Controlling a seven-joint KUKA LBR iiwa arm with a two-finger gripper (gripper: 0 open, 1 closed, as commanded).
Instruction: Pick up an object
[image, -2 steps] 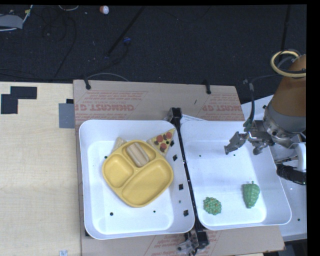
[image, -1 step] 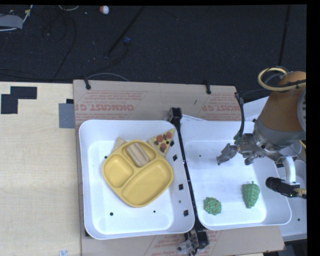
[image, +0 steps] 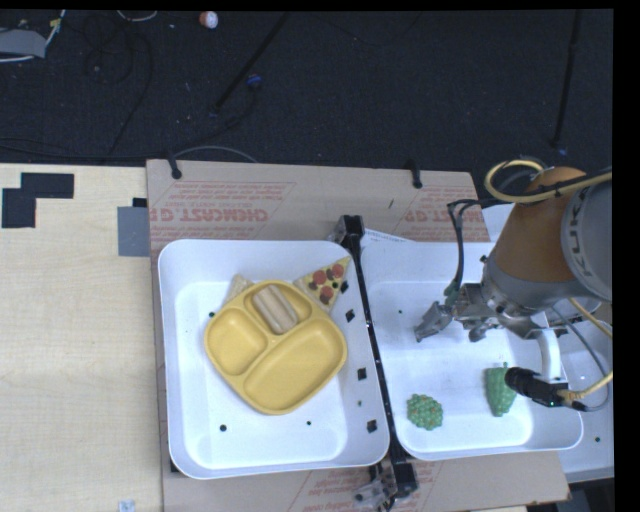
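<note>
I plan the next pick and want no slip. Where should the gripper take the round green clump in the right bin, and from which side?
Probably from straight above, closing across the middle of the green clump. It is small, bumpy and roughly round, so no side looks better, and it lies apart from the bin wall and the other green piece, leaving room for fingers. The gripper is up-left of it.

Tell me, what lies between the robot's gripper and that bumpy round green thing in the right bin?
Nothing: in the camera view, bare white bin floor separates the gripper from the round green thing.
</note>
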